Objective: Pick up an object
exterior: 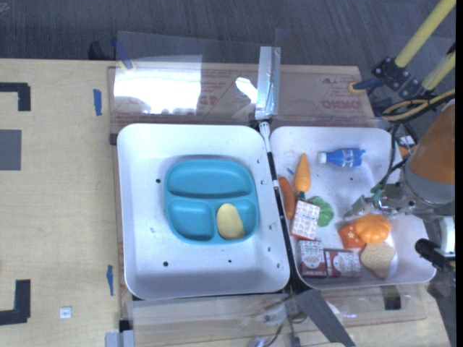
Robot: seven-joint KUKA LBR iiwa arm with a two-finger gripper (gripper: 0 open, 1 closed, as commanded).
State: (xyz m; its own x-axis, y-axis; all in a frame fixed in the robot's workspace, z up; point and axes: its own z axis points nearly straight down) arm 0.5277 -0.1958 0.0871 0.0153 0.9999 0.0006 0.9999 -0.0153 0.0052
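Camera view showed the likeliest target, an orange pumpkin-like toy (370, 230), lying in the right bin (376, 137) towards its right side, a rounded, smooth, glossy lump with no strong long axis, perhaps slightly wider than tall in the frame. The end effector (370, 204) stood just above and touching or nearly touching the toy's upper-left edge, so the toy lay immediately below it in the frame, on the near side; whether the metal fingers were apart or together I could not tell, and nothing could be seen held between them. Just below the pumpkin toy lay a tan, rough, sponge-like wedge (377, 257), touching it. Left of the pumpkin toy sat a small red-and-white printed carton (305, 220) with a green leafy piece (323, 212) beside it, and below those two flat printed boxes (329, 260) lay end to end. Further up-left of the pumpkin toy were two carrot-shaped pieces (302, 173), long axes roughly vertical in the frame, and above it a small blue-and-white bottle (343, 157) lay on its side, axis horizontal. Well left of the pumpkin toy, in the left bin (137, 215), a teal divided tray (210, 197) held a smooth yellow egg-shaped piece (230, 221) in its lower-right compartment. Both bins rested on a pale wooden desk (51, 215).
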